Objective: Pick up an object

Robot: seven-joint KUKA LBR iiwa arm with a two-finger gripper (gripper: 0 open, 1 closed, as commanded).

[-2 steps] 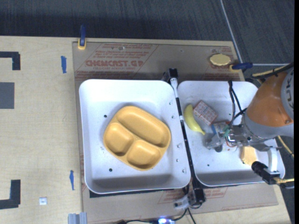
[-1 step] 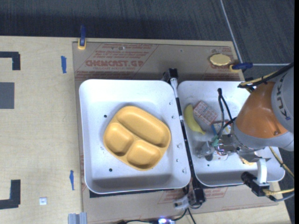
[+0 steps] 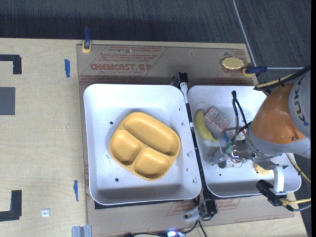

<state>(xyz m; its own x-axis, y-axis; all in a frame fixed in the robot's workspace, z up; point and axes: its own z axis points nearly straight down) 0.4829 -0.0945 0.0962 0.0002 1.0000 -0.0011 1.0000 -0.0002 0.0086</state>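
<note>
Right bin: gripper is down near the middle of the floor, arm reaching in from the right, orange wrist band above it. Wiring and the wrist body clutter the tip, so can't tell the claw state. Nothing visibly held.

Closest candidate is the banana, lying just left of and slightly beyond the gripper, close to the divider between bins. Judgement: light, curved, smooth skin, so it may roll or slip out if pinched near an end. Best hold is across the thick middle, jaws square to its long axis. Probably a toy, so fairly stiff.

Beside the banana, on its far-right side and touching or nearly so, a small patterned packet. Looks flat and light; hard to get fingers under on a bin floor. Something small and pale sits by the near-right of the gripper, too obscured to name.

Left bin has a yellow three-compartment tray, centred. Too wide for this gripper except at the rim.
</note>
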